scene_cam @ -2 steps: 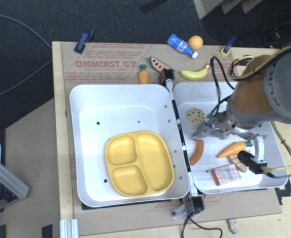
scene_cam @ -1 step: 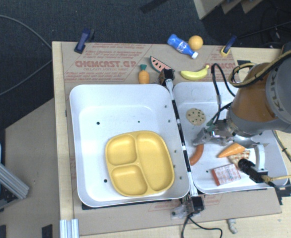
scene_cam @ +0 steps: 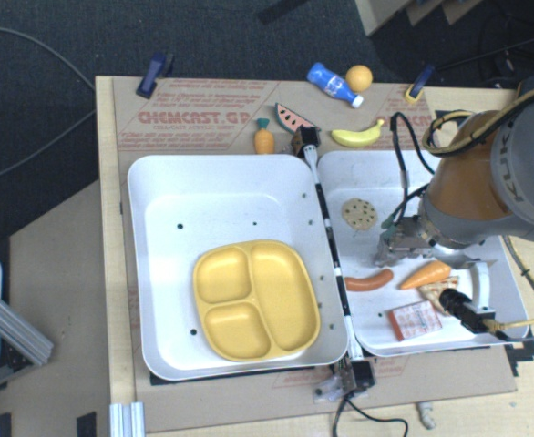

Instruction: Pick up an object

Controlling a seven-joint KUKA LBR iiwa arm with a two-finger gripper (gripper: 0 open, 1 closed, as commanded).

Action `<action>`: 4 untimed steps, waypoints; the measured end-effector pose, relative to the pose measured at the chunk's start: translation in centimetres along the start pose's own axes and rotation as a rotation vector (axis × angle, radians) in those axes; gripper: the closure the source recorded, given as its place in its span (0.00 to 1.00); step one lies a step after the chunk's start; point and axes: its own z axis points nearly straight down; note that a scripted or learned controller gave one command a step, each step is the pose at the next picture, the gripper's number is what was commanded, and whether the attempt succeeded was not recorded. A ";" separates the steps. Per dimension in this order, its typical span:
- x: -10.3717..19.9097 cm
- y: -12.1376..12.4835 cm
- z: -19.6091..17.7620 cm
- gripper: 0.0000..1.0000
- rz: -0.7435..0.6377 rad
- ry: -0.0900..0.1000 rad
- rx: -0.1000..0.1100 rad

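Camera view looks down at a slant on two white bins set side by side, and the arm (scene_cam: 486, 185) reaches in from the right over the right bin (scene_cam: 376, 176). Its gripper (scene_cam: 396, 244) hangs low in the middle of that bin, just above and a little right of the hot dog (scene_cam: 369, 281), which I judge to be the likeliest target since it lies nearest the tool. How far the pincer is open cannot be told from this angle, and nothing is seen held in it.

The hot dog lies flat on the bin floor, close to the wall shared with the left bin (scene_cam: 158, 189). Its long axis runs roughly left to right, the right end tipped slightly toward the far side. Just right of it lies the carrot (scene_cam: 424, 275), on much the same line, its thin tip pointing left toward the hot dog. A closing grip would best cross the hot dog's short width, near to far.

A cookie (scene_cam: 359, 212) lies farther back, a red packet (scene_cam: 415, 320) nearer the front, each apart from the others, probably scattered so that any one can be taken singly. The yellow divided plate (scene_cam: 253, 299) sits alone in the left bin. A banana (scene_cam: 356, 135) and a blue bottle (scene_cam: 333, 84) rest on the bench beyond the bins.
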 end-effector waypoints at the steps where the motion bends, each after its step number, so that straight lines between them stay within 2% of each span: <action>1: 0.0 0.0 0.0 0.00 0.000 0.000 0.000; 2: -4.3 0.0 1.0 0.00 0.000 -0.003 -0.001; 3: 0.6 0.1 1.0 0.00 -0.003 0.001 0.001; 4: -4.1 2.5 0.9 0.00 0.000 -0.003 -0.002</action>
